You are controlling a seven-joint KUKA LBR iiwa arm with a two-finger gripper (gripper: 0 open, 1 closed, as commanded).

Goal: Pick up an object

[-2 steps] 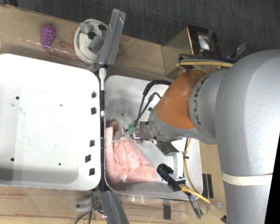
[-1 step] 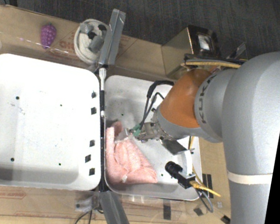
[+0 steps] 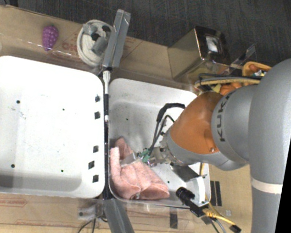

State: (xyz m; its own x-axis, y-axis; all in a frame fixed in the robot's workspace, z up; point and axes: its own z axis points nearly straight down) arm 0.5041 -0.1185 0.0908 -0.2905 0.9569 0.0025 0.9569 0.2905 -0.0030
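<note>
Purple object (image 3: 49,36) on bench (image 3: 22,24) at upper left, left white bin (image 3: 0,115) at centre left, pink cloth (image 3: 134,176) bunched in lower left corner of right white bin (image 3: 137,98), gripper (image 3: 147,155) just above cloth at frame centre, finger state cannot be determined, grey arm (image 3: 262,117) with orange band at right.

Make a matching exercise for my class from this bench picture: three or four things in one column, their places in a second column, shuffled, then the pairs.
Things:
1. pink cloth
2. purple object
3. roll of white cord
4. gripper

Places:
A. on the bench, far left, behind the bins
B. in the right bin
C. beside the post, behind the bins
D. just above the cloth

Pairs: 1-B, 2-A, 3-C, 4-D
</note>
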